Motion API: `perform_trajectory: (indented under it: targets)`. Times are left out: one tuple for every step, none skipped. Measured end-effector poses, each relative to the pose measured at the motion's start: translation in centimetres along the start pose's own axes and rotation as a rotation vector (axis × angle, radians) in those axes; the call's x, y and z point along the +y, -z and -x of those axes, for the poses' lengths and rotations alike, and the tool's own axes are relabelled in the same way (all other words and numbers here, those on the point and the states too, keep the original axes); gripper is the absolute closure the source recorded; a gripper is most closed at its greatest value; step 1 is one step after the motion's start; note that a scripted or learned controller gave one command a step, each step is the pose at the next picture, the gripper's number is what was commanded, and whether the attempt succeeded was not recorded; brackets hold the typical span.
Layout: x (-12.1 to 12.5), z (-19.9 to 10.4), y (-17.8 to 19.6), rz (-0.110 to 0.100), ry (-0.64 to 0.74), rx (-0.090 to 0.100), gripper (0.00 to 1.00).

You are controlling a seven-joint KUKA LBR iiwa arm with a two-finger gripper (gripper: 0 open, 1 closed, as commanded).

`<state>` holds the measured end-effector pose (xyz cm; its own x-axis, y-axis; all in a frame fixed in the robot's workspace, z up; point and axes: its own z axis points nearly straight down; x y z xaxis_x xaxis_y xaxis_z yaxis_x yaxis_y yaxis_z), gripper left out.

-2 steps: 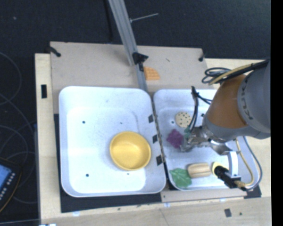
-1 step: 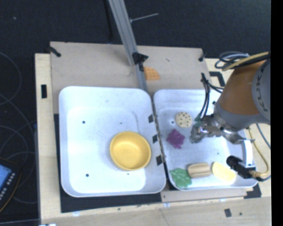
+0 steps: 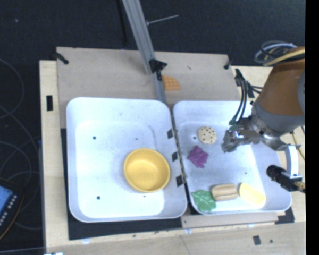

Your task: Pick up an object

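The right bin [image 3: 266, 203] holds a round tan cookie [image 3: 206, 135] with dark dots, a crumpled purple piece [image 3: 198, 156], a green leafy piece [image 3: 203, 200], a tan bread roll [image 3: 225, 192] and a pale yellow lemon-like piece [image 3: 252, 194]. My gripper [image 3: 229, 142] hangs over the right bin's middle, just right of the cookie and up-right of the purple piece. Nothing shows between its fingertips. A yellow bowl [image 3: 145, 169] sits in the left bin [image 3: 90, 116].
A grey metal bar [image 3: 140, 28] slants down from the top to the divider between the bins. A small orange waffle-like block [image 3: 170, 83] lies on the board behind the bins. Cables run along the arm at the right.
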<state>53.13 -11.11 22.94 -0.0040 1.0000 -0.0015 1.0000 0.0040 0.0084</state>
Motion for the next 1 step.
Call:
perform_trajectory:
  targets:
    - [0.16,-4.47,-0.23,-0.007,0.003,0.003,1.0]
